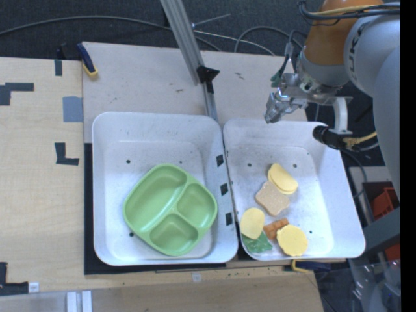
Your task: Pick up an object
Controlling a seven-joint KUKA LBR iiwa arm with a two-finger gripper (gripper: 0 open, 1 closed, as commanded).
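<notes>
Hovering above the right bin (338,194) at its far rim, the gripper (275,112) with finger state impossible to tell, and lying below and toward the near side, well apart, the toast slice (272,199) under a yellow piece (283,178).

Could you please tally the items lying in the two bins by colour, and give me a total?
Yellow: 3
Green: 2, the divided tray and a leafy piece
Tan: 1, the bread slice
Orange: 1
Total: 7

The arm (364,38) runs off the frame's right edge.
</notes>
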